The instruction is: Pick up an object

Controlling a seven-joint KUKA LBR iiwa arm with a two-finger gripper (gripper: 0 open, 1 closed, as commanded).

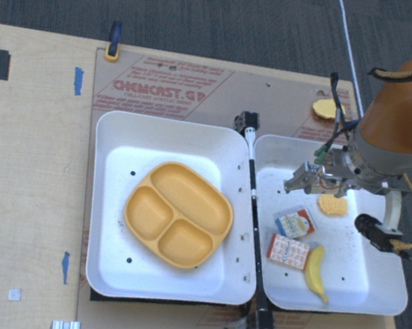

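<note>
Scanning left to right: table [22, 172], two bins, my claw.
Board: red print under the bins; I cannot read it for sure.
Left bin [101, 206]: carries a yellow tray [177, 214] with three wells, lying flat and apart from my work.
Right bin [377, 298]: gathers the loose things I may pick.
Packets: one blue-white [294, 224], one red-white [287, 251], touching; their labels are too small to read.
Banana [317, 271]: just beside the red packet.
Cracker [332, 207]: nearest, just below my claw.
Claw [318, 177]: over the right bin's far part; apart or together, I cannot tell.
</note>
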